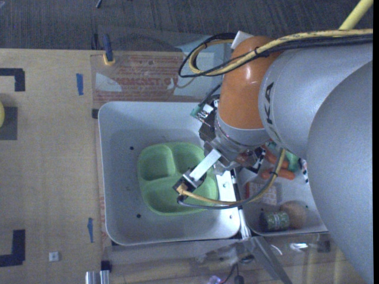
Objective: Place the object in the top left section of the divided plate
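Green divided plate (169, 182) lies flat in a white bin (112, 158), three sections showing. Its view-R edge is hidden under the arm. Arm (308, 111) reaches in from R of plate, grey w/ orange band (249, 81) up-R of plate, and the wrist hangs over plate's R rim. Gripper (232, 160) is just R of plate's upper-R section, about over the wall btwn the two bins, mostly buried under the wrist. How wide it stands, or whether it holds anything: can't tell. Task object: can't pick out which item it is, so can't place it. R of plate, in the second bin (260, 226) and partly under the arm, are three items. An orange-red item (279, 165) is about level w/ plate's middle. A small green can (275, 219) is lower-R of plate. A brown round item (296, 212) is just beside the can, on the side away from plate. Above plate, outside its bin, a reddish printed card (139, 78) lies flat on the bench (47, 176), w/ a yellow clamp (108, 57) at the card's L corner. A blue tape strip (80, 84) is up-L of plate on the bench.
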Motion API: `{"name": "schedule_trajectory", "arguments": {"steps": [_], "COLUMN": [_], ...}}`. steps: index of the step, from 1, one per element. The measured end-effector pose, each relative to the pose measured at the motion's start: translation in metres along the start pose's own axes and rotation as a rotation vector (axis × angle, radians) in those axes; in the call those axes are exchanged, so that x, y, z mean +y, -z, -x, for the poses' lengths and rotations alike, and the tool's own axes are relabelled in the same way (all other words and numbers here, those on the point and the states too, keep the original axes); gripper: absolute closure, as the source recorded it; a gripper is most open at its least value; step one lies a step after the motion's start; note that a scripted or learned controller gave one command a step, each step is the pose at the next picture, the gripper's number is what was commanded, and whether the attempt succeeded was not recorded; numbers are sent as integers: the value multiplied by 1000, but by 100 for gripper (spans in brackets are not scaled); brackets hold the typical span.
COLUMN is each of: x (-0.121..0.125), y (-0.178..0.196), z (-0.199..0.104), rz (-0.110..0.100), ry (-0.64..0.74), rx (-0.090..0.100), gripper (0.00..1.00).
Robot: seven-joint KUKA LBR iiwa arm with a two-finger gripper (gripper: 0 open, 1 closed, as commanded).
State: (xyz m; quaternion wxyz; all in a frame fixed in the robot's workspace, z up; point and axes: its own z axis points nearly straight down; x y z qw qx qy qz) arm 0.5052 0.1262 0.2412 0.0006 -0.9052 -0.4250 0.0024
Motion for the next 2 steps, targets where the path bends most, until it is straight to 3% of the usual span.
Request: {"name": "schedule_trajectory", "arguments": {"steps": [1, 2], "x": [40, 40], "y": [-48, -48], "z": [-59, -59], "rz": [1, 1], "ry": [-379, -380], "rx": [4, 4], "gripper": [100, 0]}}
